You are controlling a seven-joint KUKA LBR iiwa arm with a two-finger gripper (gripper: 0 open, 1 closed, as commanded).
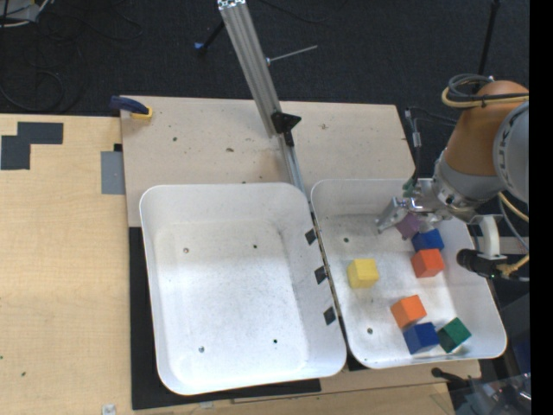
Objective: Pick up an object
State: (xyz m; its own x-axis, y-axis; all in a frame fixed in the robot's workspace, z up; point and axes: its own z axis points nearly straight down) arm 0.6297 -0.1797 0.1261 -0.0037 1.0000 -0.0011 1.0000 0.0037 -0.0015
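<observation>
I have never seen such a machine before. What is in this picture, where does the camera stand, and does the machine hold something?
The camera is fixed above a bench and looks down at a slant. On the bench stand two shallow white bins side by side: the left bin and the right bin. The grey machine with the orange band, entering from the right, is a robot arm. At its end is the gripper, its grasping part, low over the right bin. A purple block lies right at the gripper; whether the jaws hold it cannot be told from here. Also in the right bin are a yellow block, two blue blocks, two orange blocks and a green block.
</observation>
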